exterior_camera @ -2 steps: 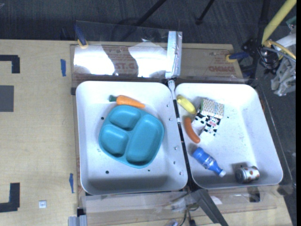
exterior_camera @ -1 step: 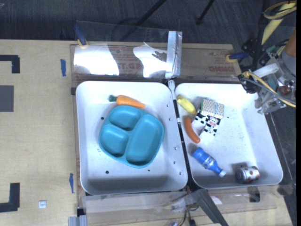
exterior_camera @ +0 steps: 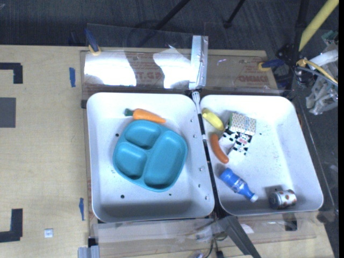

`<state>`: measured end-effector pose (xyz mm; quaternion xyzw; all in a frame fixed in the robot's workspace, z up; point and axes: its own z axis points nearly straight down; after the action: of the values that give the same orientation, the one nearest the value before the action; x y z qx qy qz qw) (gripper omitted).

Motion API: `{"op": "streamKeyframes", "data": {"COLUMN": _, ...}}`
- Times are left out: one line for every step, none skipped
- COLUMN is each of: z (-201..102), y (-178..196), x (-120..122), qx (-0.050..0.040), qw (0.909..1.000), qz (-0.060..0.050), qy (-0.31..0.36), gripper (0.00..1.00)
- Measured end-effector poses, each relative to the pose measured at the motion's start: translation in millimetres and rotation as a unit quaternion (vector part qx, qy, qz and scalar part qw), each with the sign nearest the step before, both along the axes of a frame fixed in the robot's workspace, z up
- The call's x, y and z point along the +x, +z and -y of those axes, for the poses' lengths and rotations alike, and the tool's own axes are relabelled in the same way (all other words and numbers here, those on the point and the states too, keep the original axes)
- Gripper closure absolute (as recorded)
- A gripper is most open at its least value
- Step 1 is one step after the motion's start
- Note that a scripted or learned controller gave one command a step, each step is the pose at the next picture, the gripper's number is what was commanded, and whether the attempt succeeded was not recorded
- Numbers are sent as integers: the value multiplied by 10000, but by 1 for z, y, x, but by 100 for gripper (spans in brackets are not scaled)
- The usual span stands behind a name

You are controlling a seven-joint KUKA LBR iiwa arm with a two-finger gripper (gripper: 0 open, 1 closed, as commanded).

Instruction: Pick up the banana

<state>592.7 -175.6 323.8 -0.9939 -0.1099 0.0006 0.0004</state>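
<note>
At top-left corner of the right shallow white bin [exterior_camera: 301, 144], small yellow banana [exterior_camera: 212, 119] lies by the wall, near an orange sausage-shaped toy [exterior_camera: 219, 148]; recommend vert. approach, grip across short axis, clear of wall; gripper [exterior_camera: 322, 90] parked far right, state cannot be told.

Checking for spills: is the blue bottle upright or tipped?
Tipped: the blue bottle lies on its side in the right bin.

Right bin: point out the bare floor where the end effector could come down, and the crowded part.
The right bin is bare across its right half, between the patterned box and the can. Its left edge is crowded: banana, orange sausage-shaped toy and blue bottle lie along the divider.
</note>
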Motion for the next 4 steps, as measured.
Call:
{"op": "streamKeyframes", "data": {"z": -36, "y": 10, "x": 26, "qx": -6, "qw": 9996, "qz": 5, "qy": 276, "gripper": 100}}
{"op": "streamKeyframes", "data": {"z": -36, "y": 10, "x": 26, "qx": -4, "qw": 9996, "qz": 2, "qy": 277, "gripper": 0}}
{"op": "streamKeyframes", "data": {"z": -27, "y": 72, "x": 39, "qx": -8, "qw": 9872, "qz": 10, "qy": 1594, "gripper": 0}}
{"op": "streamKeyframes", "data": {"z": -21, "y": -103, "x": 22, "qx": 7, "qw": 9879, "qz": -5, "qy": 1551, "gripper": 0}}
